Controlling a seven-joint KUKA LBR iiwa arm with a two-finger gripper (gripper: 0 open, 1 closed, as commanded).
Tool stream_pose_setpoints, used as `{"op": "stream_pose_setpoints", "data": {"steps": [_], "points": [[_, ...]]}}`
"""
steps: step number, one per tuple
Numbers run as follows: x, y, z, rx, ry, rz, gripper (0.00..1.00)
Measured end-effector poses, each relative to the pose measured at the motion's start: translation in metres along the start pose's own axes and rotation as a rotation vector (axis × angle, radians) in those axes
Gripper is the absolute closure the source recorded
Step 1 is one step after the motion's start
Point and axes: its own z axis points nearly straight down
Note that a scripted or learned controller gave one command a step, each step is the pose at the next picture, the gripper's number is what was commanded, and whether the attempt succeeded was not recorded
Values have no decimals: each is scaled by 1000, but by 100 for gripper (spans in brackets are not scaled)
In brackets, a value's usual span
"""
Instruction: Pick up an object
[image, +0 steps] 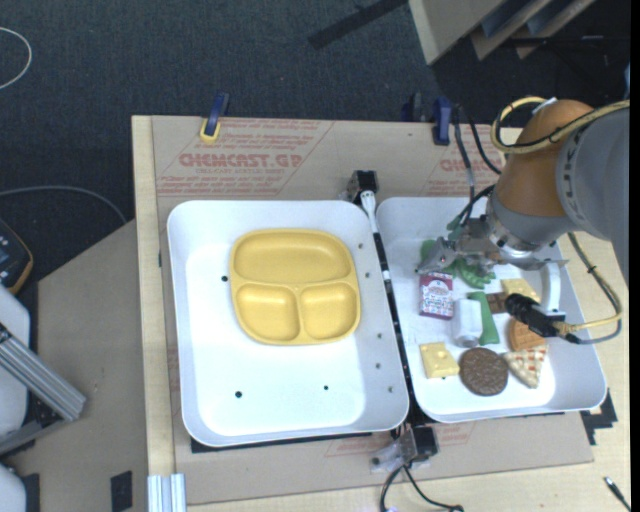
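Yellow plastic: one three-compartment tray (296, 283), lying in the left shallow white bin (200, 380), nothing in its compartments.

Camera view, right shallow white bin (580, 385), candidate objects for picking, all small toy food pieces, clustered near the bin's middle:
- one red rectangular packet with pale print (437, 297);
- one white cylindrical piece (467, 322), just right of the packet;
- one green bar-shaped piece (488, 315), beside the cylinder;
- one pale yellow cheese square (437, 360);
- one dark brown round patty (484, 371), touching or nearly touching the cheese;
- one pizza wedge (526, 368);
- one orange-brown rounded piece (527, 337), kind unclear;
- one small yellow block (519, 290).

Arm: one grey arm with orange band; its gripper (462, 252) sits low over the upper part of the cluster, among green and dark pieces too tangled to count. Whether it is wide, narrow or holding something cannot be told.

Progress, judged: the reach into the bin looks made; no object shows lifted clear, so the grasp and lift appear to remain.
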Motion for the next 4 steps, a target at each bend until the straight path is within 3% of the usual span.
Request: {"op": "stream_pose_setpoints", "data": {"steps": [1, 2, 3, 4], "points": [[0, 3, -13, -11, -2, 0, 100], [9, 0, -69, 2, -2, -2, 100], [8, 3, -113, 2, -2, -1, 100], [8, 4, -134, 3, -2, -1, 100]]}}
